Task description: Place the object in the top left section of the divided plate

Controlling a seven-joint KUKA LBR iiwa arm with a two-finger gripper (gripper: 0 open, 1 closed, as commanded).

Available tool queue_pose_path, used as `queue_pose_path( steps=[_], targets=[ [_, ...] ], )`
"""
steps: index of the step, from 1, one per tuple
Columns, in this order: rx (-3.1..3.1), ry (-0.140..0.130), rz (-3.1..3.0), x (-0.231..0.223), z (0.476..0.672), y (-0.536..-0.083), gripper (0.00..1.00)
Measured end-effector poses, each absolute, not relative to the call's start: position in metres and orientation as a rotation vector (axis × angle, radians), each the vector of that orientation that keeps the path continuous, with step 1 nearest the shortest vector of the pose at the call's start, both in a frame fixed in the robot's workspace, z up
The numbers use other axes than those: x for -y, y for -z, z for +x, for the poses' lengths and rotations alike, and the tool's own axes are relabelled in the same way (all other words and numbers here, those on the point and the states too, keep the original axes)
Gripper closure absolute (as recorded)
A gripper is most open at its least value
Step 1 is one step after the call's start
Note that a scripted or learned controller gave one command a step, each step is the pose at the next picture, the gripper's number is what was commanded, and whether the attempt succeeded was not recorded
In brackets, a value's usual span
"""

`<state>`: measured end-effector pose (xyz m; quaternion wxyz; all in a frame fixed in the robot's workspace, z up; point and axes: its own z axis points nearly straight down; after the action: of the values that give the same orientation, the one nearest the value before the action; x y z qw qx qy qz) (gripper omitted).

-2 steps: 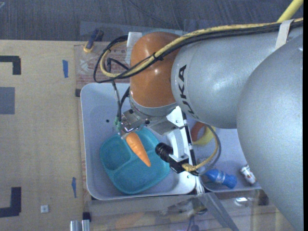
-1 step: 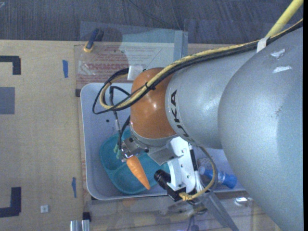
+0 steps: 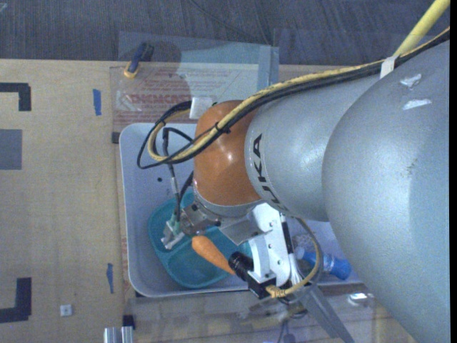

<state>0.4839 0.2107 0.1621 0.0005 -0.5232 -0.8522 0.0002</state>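
A teal divided plate (image 3: 168,259) lies in the lower part of the white bin (image 3: 139,191). The arm covers much of the plate, and its dividers are mostly hidden. An orange carrot-shaped object (image 3: 208,250) lies over the plate's right half, just below the wrist. My gripper (image 3: 171,233) hangs over the plate's upper left part, to the left of the orange object. Nothing shows between its tips from this angle.
The big grey arm with its orange band (image 3: 221,156) fills the right side and hides the second bin. A clear bottle with a blue end (image 3: 334,266) lies at the lower right. Looped cables (image 3: 161,145) hang over the bin. Tan bench (image 3: 57,191) stretches to the left.
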Motion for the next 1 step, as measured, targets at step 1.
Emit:
queue_pose_path(
  steps=[1],
  targets=[
    [2.723, 0.043, -1.607, -0.2109, 0.4897, -0.1051, 0.00]
  ],
)
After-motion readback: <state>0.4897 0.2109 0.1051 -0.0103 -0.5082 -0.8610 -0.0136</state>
